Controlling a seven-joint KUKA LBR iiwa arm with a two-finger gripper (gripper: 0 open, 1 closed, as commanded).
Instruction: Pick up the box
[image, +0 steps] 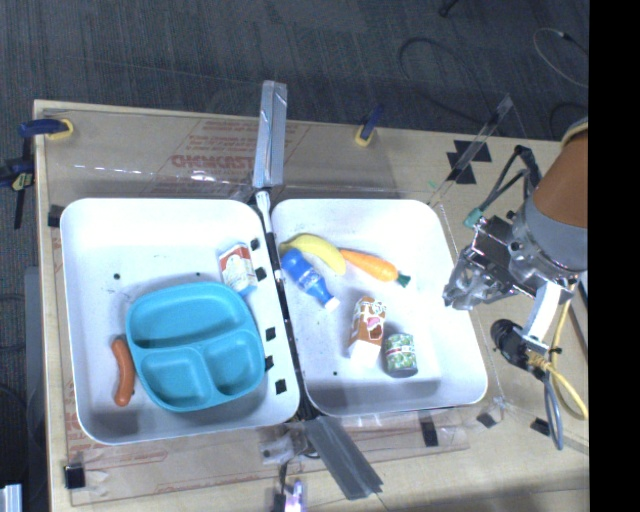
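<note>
Camera view shows my gripper (468, 290) just outside the right bin's (452, 250) right rim; I cannot tell how the jaws stand. My box (368, 326) stands inside that bin, leftward of them, beside the can (400, 354), long axis upright.

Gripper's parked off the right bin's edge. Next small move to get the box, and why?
Probably shift the gripper left over the right bin, above the box. The gripper hangs outside the bin's right rim, apart from the box, which lies mid-bin close beside a green can, so centre over it before descending.
</note>
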